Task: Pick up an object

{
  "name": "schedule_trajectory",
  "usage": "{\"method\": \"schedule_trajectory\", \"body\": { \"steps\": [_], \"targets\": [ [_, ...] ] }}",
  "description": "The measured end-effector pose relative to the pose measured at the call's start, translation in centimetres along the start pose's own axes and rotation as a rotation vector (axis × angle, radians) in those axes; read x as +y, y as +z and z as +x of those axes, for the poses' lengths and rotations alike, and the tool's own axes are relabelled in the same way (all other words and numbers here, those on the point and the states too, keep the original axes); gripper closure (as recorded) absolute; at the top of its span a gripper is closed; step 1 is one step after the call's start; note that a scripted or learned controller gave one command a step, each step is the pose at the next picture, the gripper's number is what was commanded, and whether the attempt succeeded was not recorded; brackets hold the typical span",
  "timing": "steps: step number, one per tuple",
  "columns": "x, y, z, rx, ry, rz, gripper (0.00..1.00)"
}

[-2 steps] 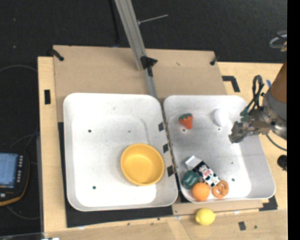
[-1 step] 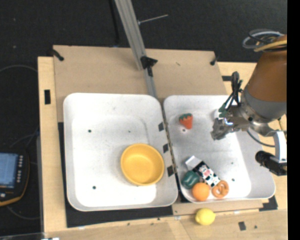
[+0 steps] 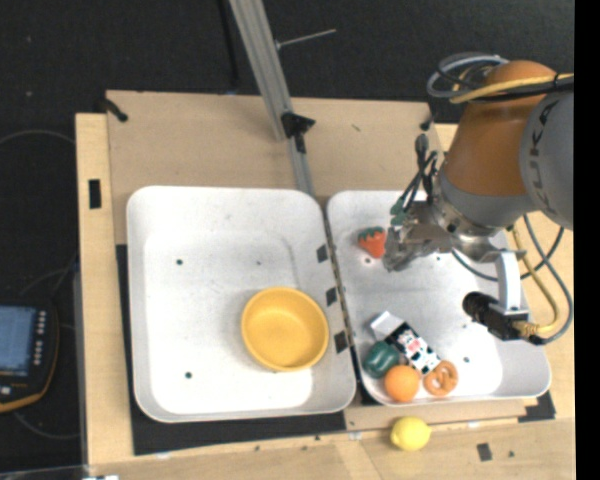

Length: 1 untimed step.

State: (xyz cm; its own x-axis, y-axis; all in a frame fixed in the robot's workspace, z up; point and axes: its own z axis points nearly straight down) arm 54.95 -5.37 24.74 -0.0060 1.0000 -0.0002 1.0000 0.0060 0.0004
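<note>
My gripper hangs over the upper middle of the right bin, its dark fingers pointing left and down. A small red object with a green top lies just left of the fingertips, close to them or touching. At the right bin's front left sit a green round piece, an orange ball, a black-and-white box and a pretzel-like ring. A yellow bowl rests in the left bin.
A yellow lemon lies on the bench in front of the right bin. A grey metal pole slants down to the bins' shared back corner. Cables and a black fitting hang by the arm's right.
</note>
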Motion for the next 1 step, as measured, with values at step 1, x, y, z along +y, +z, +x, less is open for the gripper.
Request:
{"method": "schedule_trajectory", "body": {
  "steps": [1],
  "targets": [
    [0.81,-0.53,4.96,0.002,-0.002,-0.001,1.0]
  ]
}}
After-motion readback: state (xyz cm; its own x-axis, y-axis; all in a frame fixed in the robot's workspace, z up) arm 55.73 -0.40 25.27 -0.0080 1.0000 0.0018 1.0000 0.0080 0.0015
